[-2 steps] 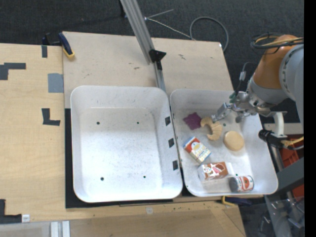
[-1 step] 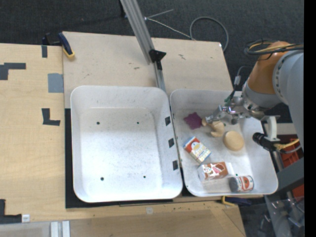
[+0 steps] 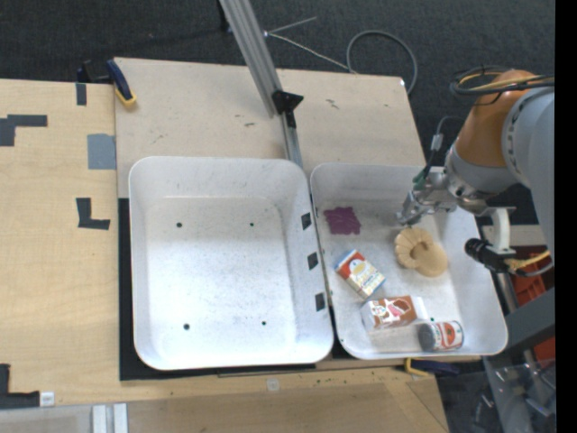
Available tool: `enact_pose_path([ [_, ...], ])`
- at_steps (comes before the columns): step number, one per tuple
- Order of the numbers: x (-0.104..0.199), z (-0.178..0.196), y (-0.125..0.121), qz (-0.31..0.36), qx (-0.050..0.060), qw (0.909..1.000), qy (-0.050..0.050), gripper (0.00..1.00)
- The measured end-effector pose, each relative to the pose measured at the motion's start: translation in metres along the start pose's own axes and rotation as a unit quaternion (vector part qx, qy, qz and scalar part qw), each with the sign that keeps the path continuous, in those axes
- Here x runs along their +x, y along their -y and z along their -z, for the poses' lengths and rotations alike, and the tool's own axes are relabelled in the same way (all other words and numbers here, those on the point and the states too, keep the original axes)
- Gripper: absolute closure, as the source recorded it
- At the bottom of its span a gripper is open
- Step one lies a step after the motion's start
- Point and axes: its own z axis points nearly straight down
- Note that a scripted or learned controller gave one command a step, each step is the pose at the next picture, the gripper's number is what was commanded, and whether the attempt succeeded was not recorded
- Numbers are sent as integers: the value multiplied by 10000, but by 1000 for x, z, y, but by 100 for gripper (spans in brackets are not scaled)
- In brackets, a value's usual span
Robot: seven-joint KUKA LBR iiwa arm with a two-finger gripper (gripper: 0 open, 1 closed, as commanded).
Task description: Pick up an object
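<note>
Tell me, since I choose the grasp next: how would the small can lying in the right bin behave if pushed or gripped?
The can lies on its side near the right bin's front rim, so a push would probably roll it. Its round, smooth-looking body may slip between fingers. It touches the small carton, which might shift with it.

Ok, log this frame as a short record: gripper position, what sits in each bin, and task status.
gripper: low in the right bin, just above the tan plush toy, nothing seen held
right bin: purple square, tan plush toy, small orange-and-white carton, red-and-white packet, red-labelled can on its side
left bin: white, speckled floor
task status: no object lifted yet
</note>
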Motion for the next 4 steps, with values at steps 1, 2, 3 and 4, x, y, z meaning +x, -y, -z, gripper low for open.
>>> enact_pose_path([
  [1,8,59,-2,-8,27,10000,-8,100],
  [2,12,117,4,-11,26,10000,-8,100],
  [3,12,138,3,-14,43,10000,-13,100],
  [4,60,129,-4,6,60,10000,-22,100],
])
